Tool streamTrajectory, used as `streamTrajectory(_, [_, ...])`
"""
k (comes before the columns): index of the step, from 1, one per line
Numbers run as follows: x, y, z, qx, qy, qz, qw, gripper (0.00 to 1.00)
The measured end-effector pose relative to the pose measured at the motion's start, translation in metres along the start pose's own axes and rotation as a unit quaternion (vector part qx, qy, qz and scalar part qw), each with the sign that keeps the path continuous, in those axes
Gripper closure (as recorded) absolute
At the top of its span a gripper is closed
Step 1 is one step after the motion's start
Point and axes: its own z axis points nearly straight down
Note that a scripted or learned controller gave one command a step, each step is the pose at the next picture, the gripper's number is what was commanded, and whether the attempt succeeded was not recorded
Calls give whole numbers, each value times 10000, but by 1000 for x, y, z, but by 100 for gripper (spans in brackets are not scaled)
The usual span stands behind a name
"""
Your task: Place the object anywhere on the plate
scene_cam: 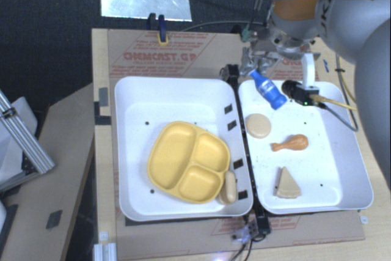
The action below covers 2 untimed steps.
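From the camera above the bench, the grey arm with its orange band comes in from the right, and its two-finger gripper [261, 72] hangs over the far left corner of the right-hand shallow white bin [351, 159]. A small blue plastic bottle with a white cap end [267, 88] sits right at the fingertips; it appears to be pinched between them, lifted and tilted, its long axis slanting from upper left down to lower right, so the hand looks closed on the bottle, though the contact itself is small and partly hidden by the wrist. The yellow three-compartment plastic plate [188, 162] lies in the left-hand shallow white bin [134, 131], below and to the left of the gripper, across the wall where the two bins meet. That is the relation the next move depends on: the bottle would have to travel leftward and toward the camera, over the divide, before being lowered. The bottle looks smooth, light and rounded, likely to roll once released on a compartment floor. A pale tan elongated bread-like piece [229, 187] rests against the plate's near right edge. In the right bin lie a round beige biscuit-like disc [258, 126], an orange-brown toy drumstick [292, 143] and a tan wedge-shaped slice [286, 184], all well apart from the plate.
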Motion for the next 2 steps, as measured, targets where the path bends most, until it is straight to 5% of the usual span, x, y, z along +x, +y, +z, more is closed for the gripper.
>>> streamTrajectory(2, [113, -9, 31, -3, -2, 4, 10000, 100])
